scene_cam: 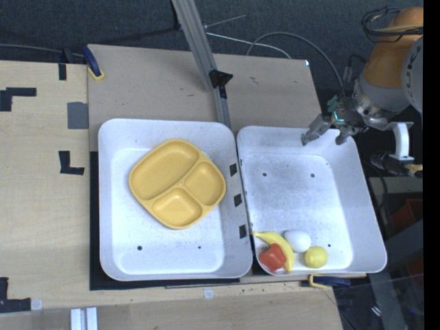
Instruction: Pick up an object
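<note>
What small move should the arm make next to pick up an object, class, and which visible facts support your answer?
Probably travel toward the near corner of the right bin. The gripper sits open at that bin's far rim with nothing between its fingers, while the banana, red piece, white egg and yellow ball cluster there.

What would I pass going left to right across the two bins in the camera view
Left bin → yellow plate → right bin holding red piece, white egg, yellow ball → gripper over its far right edge.
</note>
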Robot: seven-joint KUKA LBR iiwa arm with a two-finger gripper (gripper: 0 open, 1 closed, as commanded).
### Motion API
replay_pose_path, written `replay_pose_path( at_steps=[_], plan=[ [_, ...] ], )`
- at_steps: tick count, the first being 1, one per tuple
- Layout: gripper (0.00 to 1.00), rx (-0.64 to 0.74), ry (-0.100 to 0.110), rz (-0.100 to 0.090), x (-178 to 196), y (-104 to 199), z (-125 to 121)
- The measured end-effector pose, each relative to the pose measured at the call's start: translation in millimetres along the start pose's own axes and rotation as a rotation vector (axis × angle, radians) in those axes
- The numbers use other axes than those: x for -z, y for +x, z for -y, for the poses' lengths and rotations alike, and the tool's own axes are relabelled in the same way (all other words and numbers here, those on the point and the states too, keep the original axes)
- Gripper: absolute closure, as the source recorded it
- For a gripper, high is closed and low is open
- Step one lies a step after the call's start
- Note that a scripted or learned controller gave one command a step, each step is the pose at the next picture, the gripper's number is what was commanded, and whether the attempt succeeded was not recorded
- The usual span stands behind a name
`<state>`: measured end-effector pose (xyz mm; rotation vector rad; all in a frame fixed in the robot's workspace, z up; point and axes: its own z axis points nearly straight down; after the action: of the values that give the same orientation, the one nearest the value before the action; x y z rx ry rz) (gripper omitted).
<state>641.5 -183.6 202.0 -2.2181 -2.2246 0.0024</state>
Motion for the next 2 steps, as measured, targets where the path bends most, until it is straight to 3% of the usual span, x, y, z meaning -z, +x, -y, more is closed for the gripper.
replay_pose_path(
  at_steps=[1, 2],
  plan=[
    [0.00, 0.000, 0.000, 0.000, 0.1, -0.1, 0.0],
    [0.00, -0.001, 0.005, 0.000, -48.4, -6.6, 5.8]
  ],
)
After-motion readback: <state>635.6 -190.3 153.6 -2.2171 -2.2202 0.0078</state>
